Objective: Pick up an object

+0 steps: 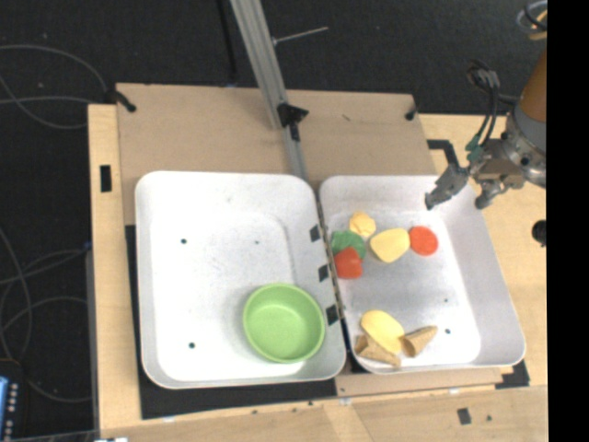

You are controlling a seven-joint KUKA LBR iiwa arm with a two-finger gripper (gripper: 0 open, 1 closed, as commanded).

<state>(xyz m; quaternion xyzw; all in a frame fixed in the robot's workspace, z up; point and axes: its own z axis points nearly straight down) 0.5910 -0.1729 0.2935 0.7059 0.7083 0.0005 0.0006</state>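
Note:
My gripper [457, 193] hangs over the right bin's far right part, its two fingers spread apart with nothing between them. Below and left of it in the right bin [479, 274] lie a red-orange ball [423, 240], a yellow lemon-like piece [389, 245], a small yellow piece [363, 225], a green piece [346, 241] and a red piece [349, 263]. Near the bin's front sit a yellow banana-like piece [380, 328] and two tan pieces [419, 340]. The gripper touches none of them.
The left bin [212, 219] holds a green bowl [283, 322] at its front right. A grey metal pole [262, 58] slants down to the divider between the bins. Brown board surrounds both bins.

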